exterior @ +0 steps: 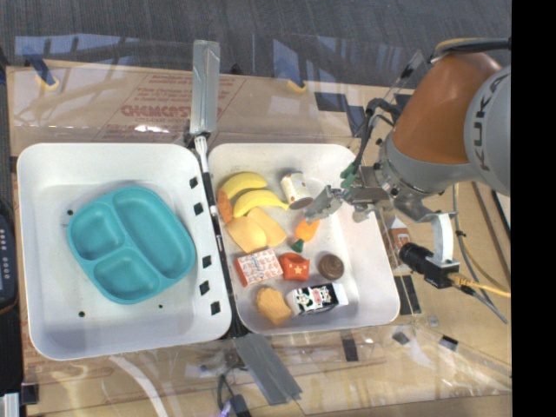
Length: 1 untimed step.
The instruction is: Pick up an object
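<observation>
End effector (pixel 334 200) sits low over the right white bin (pixel 369 272), fingers spread and holding nothing, right above your small orange plastic carrot (pixel 306 230) near the bin's middle.

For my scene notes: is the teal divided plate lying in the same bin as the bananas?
No, the teal divided plate lies in the left bin, while the bananas lie in the right bin.
</observation>
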Motion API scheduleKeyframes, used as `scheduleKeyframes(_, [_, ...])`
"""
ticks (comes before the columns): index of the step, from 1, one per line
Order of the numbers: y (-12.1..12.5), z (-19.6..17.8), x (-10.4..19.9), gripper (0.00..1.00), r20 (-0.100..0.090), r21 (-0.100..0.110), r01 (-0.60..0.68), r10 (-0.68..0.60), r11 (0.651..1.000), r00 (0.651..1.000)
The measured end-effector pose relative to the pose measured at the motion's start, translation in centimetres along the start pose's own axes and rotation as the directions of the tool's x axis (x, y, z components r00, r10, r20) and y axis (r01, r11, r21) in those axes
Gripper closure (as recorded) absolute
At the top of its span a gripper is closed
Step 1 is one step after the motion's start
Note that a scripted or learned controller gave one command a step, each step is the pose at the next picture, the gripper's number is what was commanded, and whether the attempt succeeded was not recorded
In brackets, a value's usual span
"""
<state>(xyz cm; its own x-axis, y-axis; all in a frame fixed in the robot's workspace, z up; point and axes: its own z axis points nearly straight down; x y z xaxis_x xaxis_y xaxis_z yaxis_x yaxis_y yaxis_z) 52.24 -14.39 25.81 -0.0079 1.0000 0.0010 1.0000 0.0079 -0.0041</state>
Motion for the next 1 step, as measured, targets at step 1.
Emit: scheduleKeyframes(1, [1.91,16.25,0.26,0.00,-0.001,0.005,-0.084,0.084,0.996,0.996])
